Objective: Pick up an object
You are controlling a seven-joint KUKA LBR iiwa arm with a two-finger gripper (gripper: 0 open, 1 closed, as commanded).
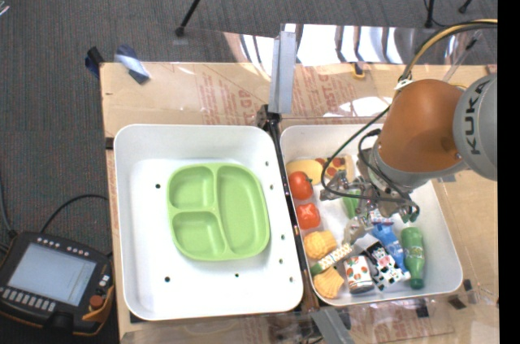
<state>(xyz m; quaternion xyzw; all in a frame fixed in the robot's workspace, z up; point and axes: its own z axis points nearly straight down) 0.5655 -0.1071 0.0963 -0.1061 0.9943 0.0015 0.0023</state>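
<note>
The right bin [452,257] holds several toy foods. A red tomato [300,185] lies beside a yellow fruit [307,167], with a red pepper [308,215] and a yellow corn piece [319,242] below them. A green bottle [413,253], a blue packet [387,237] and a small can [358,273] lie toward the bin's near right. My gripper [367,214] hangs low over the middle of this pile, just left of the blue packet. The orange wrist band hides most of it from above, and nothing can be seen held in it.
In the left bin [146,163] lies a green divided plate [218,211]. A grey upright post [282,74] stands behind the seam between the bins. Arm cables loop over the right bin's far side. A teach pendant [53,277] lies on the floor at the left.
</note>
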